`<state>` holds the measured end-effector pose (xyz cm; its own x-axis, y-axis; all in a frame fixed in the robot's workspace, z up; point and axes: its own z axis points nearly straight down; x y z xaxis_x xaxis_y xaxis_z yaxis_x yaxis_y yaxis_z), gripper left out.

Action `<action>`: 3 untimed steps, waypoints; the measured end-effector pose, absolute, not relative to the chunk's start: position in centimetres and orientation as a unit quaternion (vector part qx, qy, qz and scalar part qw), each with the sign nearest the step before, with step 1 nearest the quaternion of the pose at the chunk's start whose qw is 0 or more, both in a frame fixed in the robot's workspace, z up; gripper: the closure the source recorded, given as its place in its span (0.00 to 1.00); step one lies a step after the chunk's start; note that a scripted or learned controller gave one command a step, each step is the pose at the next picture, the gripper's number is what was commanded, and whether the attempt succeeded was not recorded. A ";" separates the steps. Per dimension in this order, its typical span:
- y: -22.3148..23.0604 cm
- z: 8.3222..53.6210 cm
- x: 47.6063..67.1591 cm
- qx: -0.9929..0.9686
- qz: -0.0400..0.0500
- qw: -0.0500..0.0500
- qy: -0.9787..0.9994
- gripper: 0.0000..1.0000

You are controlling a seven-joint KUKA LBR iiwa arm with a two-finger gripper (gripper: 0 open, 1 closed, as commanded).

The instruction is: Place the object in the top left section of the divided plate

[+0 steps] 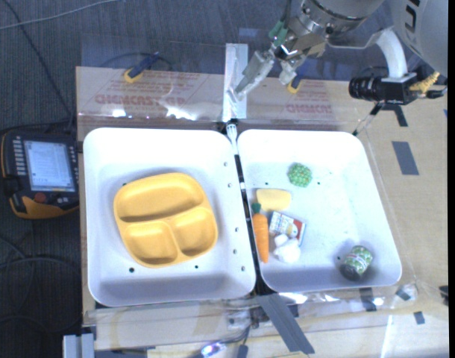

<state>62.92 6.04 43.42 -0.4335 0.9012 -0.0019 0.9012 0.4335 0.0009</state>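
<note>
A yellow divided plate (165, 218) lies in the left bin (101, 200), with one long section toward the back and two smaller ones in front. In the right bin (369, 200) lie a green knobbly ball (300, 174), a pale yellow block (274, 198), an orange carrot (261, 237), a red and white packet (288, 226), a small white piece (288, 253) and a green can (356, 262). My gripper (271, 80) hangs high over the back rims where the two bins meet. It is open with nothing between its fingers.
A divider rim (241, 200) separates the bins. A teach pendant (41, 174) rests left of the bench. A black camera mount (380, 88) sticks out at the back right. Cardboard with tape (160, 95) lies behind the bins.
</note>
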 end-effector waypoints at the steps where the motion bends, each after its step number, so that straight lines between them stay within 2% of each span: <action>1: 7.6 43.4 66.9 0.561 0.000 0.001 0.828 0.00; 3: 7.6 43.4 66.9 0.561 -0.001 0.001 0.828 0.00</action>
<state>66.88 7.62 43.36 -0.3709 0.9287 -0.0021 0.9287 0.3709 -0.0001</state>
